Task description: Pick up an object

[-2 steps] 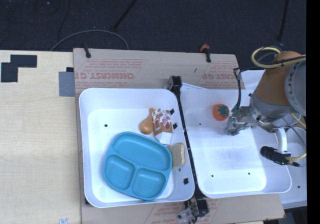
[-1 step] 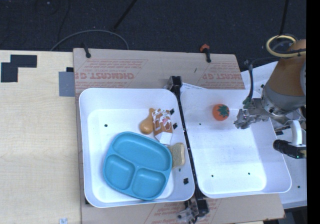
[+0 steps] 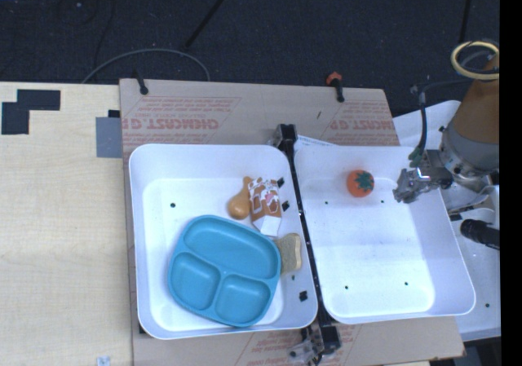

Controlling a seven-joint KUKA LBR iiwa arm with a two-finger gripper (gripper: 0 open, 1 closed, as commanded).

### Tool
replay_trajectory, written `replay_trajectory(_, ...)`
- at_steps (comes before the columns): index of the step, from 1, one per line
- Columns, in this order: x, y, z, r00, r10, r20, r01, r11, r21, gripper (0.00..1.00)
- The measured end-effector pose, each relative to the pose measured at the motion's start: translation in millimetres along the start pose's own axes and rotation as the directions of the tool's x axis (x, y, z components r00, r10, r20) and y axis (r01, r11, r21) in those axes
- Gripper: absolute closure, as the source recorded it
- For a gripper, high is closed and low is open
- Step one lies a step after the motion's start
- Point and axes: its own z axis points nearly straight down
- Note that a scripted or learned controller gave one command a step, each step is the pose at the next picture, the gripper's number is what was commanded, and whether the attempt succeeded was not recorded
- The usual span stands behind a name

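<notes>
Lying nearest the camera, a blue divided plate (image 3: 224, 270) is taking up the front of the left bin (image 3: 151, 193), with a tan piece of bread (image 3: 289, 252) touching its right edge and a small orange-brown toy (image 3: 240, 203) and a patterned packet (image 3: 265, 197) sitting just behind it. In the right bin (image 3: 424, 291), a small orange-red fruit, probably a toy tomato (image 3: 360, 183), is resting alone near the back wall, well apart from everything else. The gripper (image 3: 410, 183) is hanging over the same bin's right rear part, near the tomato but not touching it, and nothing is sitting between its jaws; whether they are spread or pressed together cannot be told at this size. The tomato is looking like the easiest target: it is likely light and fairly firm, but being round and smooth it is apt to roll or squirt out of a pinch. Closing across its widest middle, from straight above, seems the safest hold. By comparison, the plate is looking flat, wide and hard to grip except by its rim.
</notes>
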Motion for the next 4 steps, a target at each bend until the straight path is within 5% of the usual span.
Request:
replay_trajectory(1,-0.8,0.9,-51.1,1.000,-0.001,0.001,0.001,1.000,-0.002,1.00)
replay_trajectory(4,148.3,-23.7,-48.0,1.000,-0.003,-0.002,0.003,1.000,0.006,1.00)
